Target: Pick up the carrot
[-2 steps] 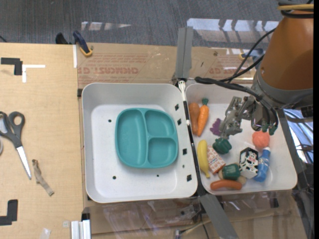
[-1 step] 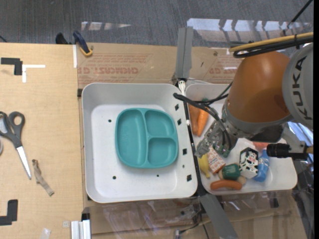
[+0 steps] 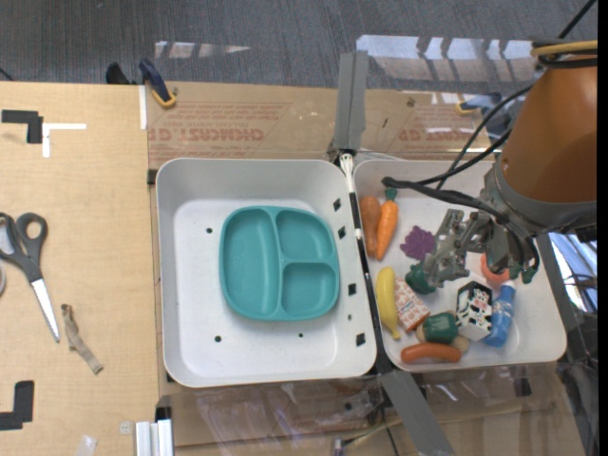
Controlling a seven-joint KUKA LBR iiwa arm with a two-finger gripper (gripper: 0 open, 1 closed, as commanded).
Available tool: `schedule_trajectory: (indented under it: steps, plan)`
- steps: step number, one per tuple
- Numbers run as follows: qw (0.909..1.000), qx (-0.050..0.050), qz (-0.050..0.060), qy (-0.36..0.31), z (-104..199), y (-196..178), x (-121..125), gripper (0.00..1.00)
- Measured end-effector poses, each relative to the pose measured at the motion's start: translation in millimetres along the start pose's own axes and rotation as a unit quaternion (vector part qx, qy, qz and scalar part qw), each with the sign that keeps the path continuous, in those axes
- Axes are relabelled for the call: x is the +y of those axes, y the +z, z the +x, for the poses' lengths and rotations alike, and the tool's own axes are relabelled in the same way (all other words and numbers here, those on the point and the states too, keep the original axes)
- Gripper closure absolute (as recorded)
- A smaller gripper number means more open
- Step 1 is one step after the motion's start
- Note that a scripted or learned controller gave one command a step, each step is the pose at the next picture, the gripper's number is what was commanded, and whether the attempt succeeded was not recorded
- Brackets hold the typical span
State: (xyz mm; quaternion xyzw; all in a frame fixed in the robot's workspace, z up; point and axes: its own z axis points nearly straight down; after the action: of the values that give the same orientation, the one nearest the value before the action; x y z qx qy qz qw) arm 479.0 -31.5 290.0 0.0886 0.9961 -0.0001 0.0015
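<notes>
We're seeing the carrot [image 3: 387,224] lying in the right bin [image 3: 551,345], up near its left wall, green top pointing toward the far rim. The gripper [image 3: 445,259] is hovering w/ fingers apart, nothing between them, just right of the carrot, near a purple toy [image 3: 416,244]. A banana [image 3: 386,300] is lying below the carrot. The left bin [image 3: 180,283] is carrying a teal divided plate [image 3: 280,263].

A robotics lab: taped cardboard bench [image 3: 76,255], white bins [image 3: 180,283], scissors [image 3: 33,269].
</notes>
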Motion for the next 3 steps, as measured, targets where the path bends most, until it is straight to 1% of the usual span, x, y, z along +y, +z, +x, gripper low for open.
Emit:
schedule_trajectory:
  steps: [1,2,3]
  plan:
    - [0.9982,0.002,0.000,0.060,1,34,55,1.00]
    - [0.9925,0.000,-0.001,-0.122,17,14,94,1.00]
    - [0.9868,0.000,0.000,-0.162,-19,-84,21,1.00]
